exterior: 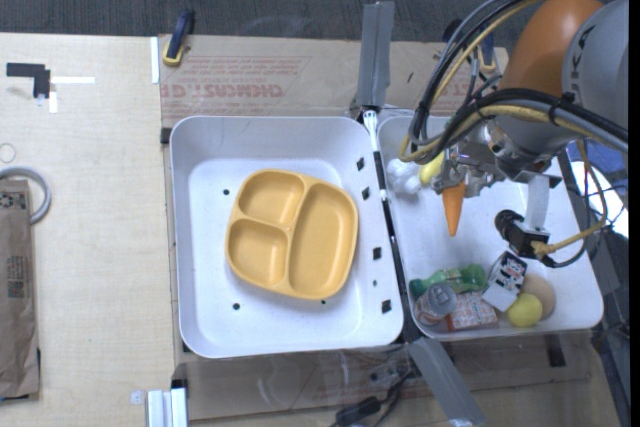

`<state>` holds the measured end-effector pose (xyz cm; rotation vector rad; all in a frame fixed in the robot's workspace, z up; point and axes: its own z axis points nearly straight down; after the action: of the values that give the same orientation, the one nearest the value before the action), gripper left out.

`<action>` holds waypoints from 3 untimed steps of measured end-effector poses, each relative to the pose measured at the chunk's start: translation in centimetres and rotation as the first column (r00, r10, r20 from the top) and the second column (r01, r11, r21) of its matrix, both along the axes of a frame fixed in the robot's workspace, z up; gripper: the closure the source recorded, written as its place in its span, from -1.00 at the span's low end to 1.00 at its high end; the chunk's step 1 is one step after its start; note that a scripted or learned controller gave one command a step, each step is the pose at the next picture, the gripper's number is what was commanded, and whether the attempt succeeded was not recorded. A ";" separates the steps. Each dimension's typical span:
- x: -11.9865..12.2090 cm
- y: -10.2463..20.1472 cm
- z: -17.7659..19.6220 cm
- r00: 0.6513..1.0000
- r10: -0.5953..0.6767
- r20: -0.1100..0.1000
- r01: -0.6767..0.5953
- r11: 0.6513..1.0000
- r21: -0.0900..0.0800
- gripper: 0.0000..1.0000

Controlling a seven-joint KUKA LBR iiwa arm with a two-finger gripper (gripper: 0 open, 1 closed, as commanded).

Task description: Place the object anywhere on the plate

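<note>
While the yellow plate [292,235] sits in the middle of the left bin [190,245], the gripper [462,177] hangs over the right bin [575,315] near its back edge, an orange carrot [453,207] pinched between its closed fingers, tip pointing down.

So the bench [90,215] is a pale wood top, and two shallow white bins are set side by side on it: the left bin [200,315] and the right bin [580,310], touching along the middle. A sheet of brown cardboard [260,75] is laid flat behind them. A yellow-and-blue tool [179,37] is seen at the cardboard's far left corner, a black bracket [30,75] near the far left, and a brown paper bag [18,285] at the left edge.
</note>
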<state>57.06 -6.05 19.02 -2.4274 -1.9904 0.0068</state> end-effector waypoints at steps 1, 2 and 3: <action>-4.9 5.5 0.0 0.988 0.156 0.000 -0.156 0.988 0.000 1.00; -5.3 12.7 0.0 0.934 0.356 0.000 -0.356 0.934 0.000 1.00; 1.7 20.5 -6.3 0.909 0.416 0.003 -0.416 0.909 -0.001 1.00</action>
<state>58.80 14.48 12.67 -1.9495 -2.4641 0.0044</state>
